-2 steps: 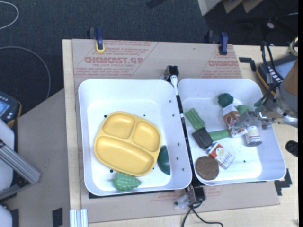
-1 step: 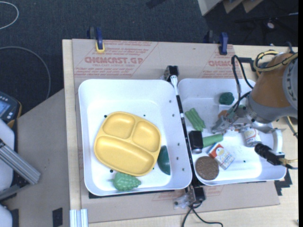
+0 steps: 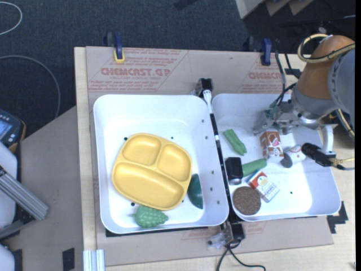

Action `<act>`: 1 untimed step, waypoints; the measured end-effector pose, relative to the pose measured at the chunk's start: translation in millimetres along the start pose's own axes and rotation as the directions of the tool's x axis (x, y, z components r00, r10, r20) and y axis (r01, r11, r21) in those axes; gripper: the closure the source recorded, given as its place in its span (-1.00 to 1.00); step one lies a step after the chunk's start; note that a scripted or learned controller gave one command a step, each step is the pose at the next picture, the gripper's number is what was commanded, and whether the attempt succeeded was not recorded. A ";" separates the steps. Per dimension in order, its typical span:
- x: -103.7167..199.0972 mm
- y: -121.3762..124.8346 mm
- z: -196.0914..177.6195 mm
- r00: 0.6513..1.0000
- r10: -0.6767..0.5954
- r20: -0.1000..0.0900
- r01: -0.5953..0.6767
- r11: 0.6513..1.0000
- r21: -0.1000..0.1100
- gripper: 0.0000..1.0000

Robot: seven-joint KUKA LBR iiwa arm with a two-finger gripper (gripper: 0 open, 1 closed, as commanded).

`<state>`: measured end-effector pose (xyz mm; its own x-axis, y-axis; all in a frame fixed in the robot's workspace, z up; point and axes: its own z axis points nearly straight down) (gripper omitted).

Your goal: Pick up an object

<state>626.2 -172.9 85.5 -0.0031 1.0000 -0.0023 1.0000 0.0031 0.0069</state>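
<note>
Left bin (image 3: 101, 151): yellow divided tray (image 3: 151, 170) sits tilted across the middle. A dark green piece (image 3: 196, 191) is tucked against its right edge, and a light green bumpy toy (image 3: 149, 216) lies just below it, near the front wall.

Right bin (image 3: 321, 199): green pod (image 3: 234, 141) near the left wall, black block (image 3: 233, 167) just below it, green stick (image 3: 254, 166) touching the block's right side. Brown round disc (image 3: 246, 200) at the front, red-and-white packet (image 3: 263, 186) just beside it on the upper right. A small grey-and-white item (image 3: 291, 156) lies right of centre.

Task object: brown-and-white carton (image 3: 272, 144), upper middle of the right bin, roughly upright in view.

Gripper (image 3: 277, 123) hangs over the right bin's back half, directly above the carton's top end. It looks like touching or nearly so, but the wrist hardware blocks the contact point. How wide it stands, and whether it has hold of anything, cannot be told from here.
</note>
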 end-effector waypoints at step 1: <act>-0.2 -2.3 -10.7 1.000 0.001 0.000 -0.001 1.000 0.002 1.00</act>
<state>623.8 -173.1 96.2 -0.0019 1.0000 -0.0026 1.0000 0.0019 0.0053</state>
